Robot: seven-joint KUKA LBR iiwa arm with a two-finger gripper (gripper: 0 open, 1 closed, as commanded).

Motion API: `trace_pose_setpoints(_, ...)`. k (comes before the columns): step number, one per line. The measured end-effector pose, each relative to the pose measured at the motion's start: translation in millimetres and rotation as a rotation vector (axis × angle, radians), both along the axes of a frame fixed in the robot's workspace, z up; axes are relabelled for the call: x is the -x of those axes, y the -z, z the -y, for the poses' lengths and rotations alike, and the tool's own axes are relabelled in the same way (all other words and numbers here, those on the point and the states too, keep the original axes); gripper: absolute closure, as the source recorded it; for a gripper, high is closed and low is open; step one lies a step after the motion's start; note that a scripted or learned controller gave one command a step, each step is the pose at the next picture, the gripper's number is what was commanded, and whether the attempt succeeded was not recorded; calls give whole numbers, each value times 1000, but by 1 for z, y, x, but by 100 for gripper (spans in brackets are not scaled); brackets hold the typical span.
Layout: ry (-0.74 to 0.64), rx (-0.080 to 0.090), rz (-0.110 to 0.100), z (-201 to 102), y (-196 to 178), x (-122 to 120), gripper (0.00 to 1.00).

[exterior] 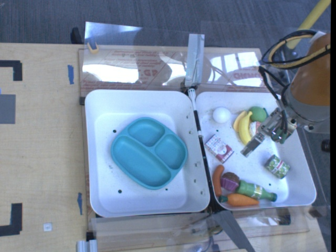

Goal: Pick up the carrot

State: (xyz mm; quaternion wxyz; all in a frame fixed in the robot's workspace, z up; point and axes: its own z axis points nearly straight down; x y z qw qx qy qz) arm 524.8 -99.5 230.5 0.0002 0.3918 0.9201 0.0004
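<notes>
table [37, 156]: light wood, bearing two shallow white bins side by side
left bin [100, 109]: holds a blue divided plate [149, 152] near its middle; the plate has three compartments
right bin [304, 185]: holds the small items; the arm [310, 83] reaches over its right part, grey with an orange band
end effector [251, 147]: over the upper middle of the right bin, pointing down-left, just beside a yellow banana [242, 127]; nothing seen between its fingers; whether they are parted or closed cannot be told
carrot [242, 200]: orange, lying flat at the near edge of the right bin, touching a green bottle [256, 191]; well apart from the end effector, below it and slightly left
other items: a second orange piece [217, 179] beside a purple one [230, 181]; a red-and-white packet [219, 147]; a green can [276, 166]; a white egg [221, 115]; a green item [258, 113] behind the banana
</notes>
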Motion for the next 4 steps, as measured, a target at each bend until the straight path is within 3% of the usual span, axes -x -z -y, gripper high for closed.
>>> trace_pose_setpoints(1,-149,2,5,35,0,-6,0)
trace_pose_setpoints(2,-275,2,3,13,131,36,0)
trace_pose_setpoints(3,-411,3,7,-2,73,44,0)
trace_pose_setpoints(4,-409,3,12,-2,63,42,100)
